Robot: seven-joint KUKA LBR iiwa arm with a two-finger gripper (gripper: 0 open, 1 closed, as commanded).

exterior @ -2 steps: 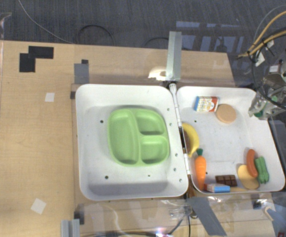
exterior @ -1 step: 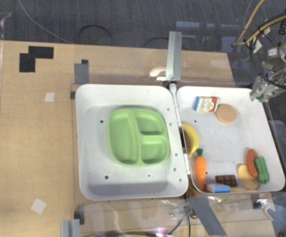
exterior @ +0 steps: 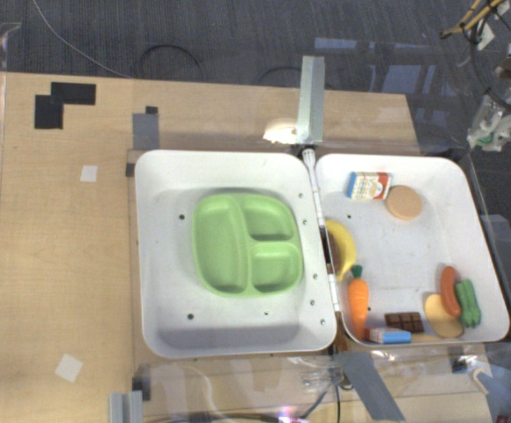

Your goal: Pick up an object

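My tool sits at the upper right edge of the frame, outside the bins; I cannot tell its state. The right bin holds a carrot, banana and round cookie, the left bin a green divided tray.

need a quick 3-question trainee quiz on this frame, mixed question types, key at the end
1. True or false: the green tray lies in the left bin.
2. Which item touches the carrot at its leafy top? A) round cracker B) banana C) chocolate bar
3. Fill in: the small carton lies beside the ____ in the right bin's far part.

Key
1. True. The tray is the left bin's one item.
2. B. The banana curves along the bin's left wall down to the carrot's top.
3. Cracker, the round tan disc just right of the carton.
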